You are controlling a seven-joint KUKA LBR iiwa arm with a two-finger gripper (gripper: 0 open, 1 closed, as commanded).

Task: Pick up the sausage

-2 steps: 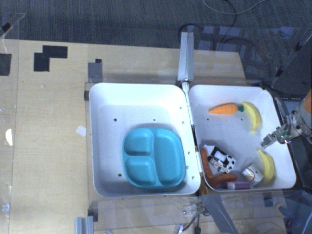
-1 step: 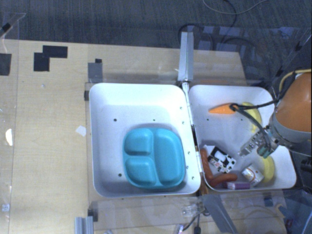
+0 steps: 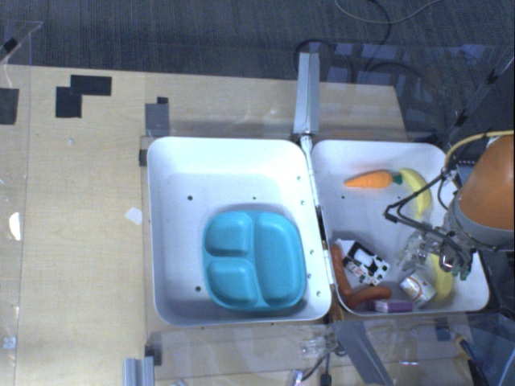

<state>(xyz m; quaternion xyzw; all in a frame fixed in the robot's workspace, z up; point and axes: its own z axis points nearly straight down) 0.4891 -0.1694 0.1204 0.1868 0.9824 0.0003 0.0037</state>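
A reddish-brown sausage (image 3: 364, 294) lies along the front wall of the right bin (image 3: 378, 153), near its front left corner. A second reddish-brown piece (image 3: 338, 269) runs up the bin's left wall from that corner. My gripper (image 3: 416, 257) hangs low over the front right part of the same bin, to the right of the sausage and apart from it. Below the gripper sits a small silvery can (image 3: 416, 287). The orange band (image 3: 491, 187) of the arm is at the right edge.
The right bin also holds an orange carrot (image 3: 369, 180), a yellow banana (image 3: 418, 191), another yellow piece (image 3: 445, 278), a black-and-white item (image 3: 364, 265) and a purple object (image 3: 394, 305). The left bin (image 3: 177, 167) holds a blue divided plate (image 3: 253, 258).
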